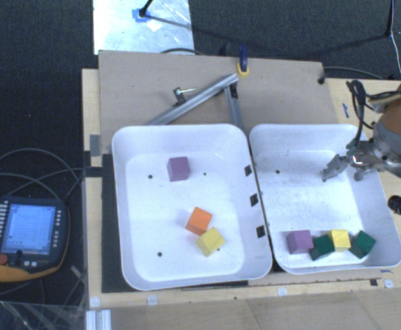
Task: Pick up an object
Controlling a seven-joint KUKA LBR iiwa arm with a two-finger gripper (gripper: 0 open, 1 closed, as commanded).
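The hand (347,169) hangs over the right bin (303,143), near its far right side, with its two fingers spread apart and nothing between them. It is well apart from the blocks. Four of these lie in a row along the near wall of that bin: a purple block (299,240), a dark green block (320,246), a yellow block (340,238) and another green block (362,243). They touch or nearly touch one another, so there is little room for a finger to slip between them.

The left bin (128,177) holds three more: a purple cube (178,168) standing alone, and an orange cube (199,220) touching a yellow cube (211,240).

The blocks look like small painted wooden cubes: light, stiff, not fragile, with flat faces that should grip well across two opposite sides. In the right bin the end blocks seem the easiest, since each has one free side; the lone purple cube on the left is freest of all.

Most of the arm is cut off at the right edge, and the fingertips are too small to make out clearly. Whether the crowded blocks truly touch, I cannot tell.
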